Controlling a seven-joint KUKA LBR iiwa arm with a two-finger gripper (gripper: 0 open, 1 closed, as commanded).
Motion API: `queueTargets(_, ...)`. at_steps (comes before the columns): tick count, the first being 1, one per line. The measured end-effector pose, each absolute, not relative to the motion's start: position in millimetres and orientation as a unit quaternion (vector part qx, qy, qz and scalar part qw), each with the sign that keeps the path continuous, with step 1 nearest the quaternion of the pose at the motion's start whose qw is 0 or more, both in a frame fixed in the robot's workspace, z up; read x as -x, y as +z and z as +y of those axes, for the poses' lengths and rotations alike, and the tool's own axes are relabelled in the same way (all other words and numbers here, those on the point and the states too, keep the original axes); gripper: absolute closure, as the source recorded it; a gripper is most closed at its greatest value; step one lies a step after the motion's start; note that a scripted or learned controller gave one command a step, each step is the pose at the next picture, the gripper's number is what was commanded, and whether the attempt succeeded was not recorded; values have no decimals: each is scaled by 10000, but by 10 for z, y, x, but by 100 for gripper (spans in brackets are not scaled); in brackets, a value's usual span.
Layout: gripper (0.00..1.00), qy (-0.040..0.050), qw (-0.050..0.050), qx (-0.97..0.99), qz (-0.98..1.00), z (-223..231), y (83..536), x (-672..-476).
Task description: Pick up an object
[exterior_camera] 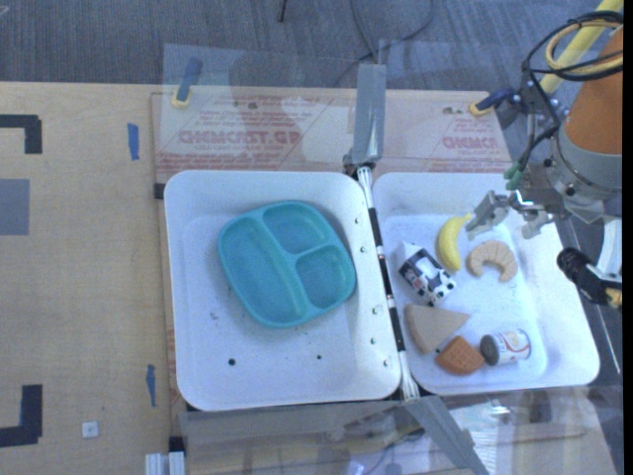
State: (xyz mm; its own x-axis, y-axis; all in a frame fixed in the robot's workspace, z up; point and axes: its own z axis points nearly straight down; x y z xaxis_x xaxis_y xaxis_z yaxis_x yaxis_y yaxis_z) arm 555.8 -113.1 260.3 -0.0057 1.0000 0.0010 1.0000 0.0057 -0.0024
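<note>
Near the right bin's [584, 364] front edge lie a round orange cookie [459, 355] and a tan wedge [431, 326]. Farther back sit a curved croissant [493, 259] and smooth yellow banana [451, 242]. The metal hand [508, 216] hovers there, spread wide, holding nothing.

Faint reddish mirrored lettering runs across the clear sheet [259, 132] behind the left bin, and again at the right [467, 142], too blurred to read. The small can [510, 345] carries an illegible label.

Smooth teal plastic plate [287, 263]; matt wooden bench [79, 295].
</note>
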Motion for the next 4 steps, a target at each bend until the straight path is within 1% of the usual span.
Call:
queueTargets(1,0,-97,-98,6531,-7571,-1161,1202,-5742)
queueTargets(2,0,-130,-137,6871,-7263,-1082,1097,-5793)
queueTargets(3,0,-142,-142,7130,-7009,-1110,1095,-6002)
queueTargets(4,0,-134,-184,7540,-6565,-1023,1095,-5964)
